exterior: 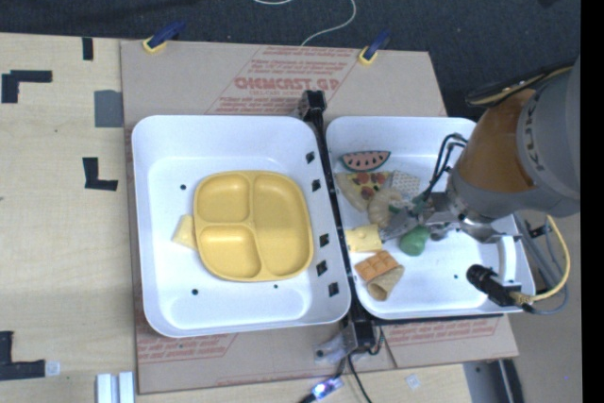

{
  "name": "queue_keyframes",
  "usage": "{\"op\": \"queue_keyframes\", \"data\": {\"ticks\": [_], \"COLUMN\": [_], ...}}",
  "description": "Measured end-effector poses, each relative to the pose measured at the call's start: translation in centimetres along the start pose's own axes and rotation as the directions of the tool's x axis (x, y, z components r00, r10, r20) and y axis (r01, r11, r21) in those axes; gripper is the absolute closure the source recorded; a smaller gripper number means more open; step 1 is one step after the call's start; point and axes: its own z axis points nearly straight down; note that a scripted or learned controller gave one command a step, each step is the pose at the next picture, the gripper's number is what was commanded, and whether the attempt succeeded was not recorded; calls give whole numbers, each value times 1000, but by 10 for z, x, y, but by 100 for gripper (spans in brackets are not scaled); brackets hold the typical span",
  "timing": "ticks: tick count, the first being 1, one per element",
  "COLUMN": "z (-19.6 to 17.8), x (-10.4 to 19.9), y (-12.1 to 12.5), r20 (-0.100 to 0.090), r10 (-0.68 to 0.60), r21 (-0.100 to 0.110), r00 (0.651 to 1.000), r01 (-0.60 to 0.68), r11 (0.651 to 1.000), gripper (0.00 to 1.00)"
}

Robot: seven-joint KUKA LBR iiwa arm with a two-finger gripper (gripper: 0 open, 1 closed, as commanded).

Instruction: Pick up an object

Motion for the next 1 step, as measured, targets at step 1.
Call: {"op": "queue_keyframes", "data": {"ticks": [1], "z": [-13], "x": [0], "y": [0], "r20": [0], "r10": [0], "r21": [0], "r00": [1000], "r01": [0], "r11": [1000], "gripper": [100]}}
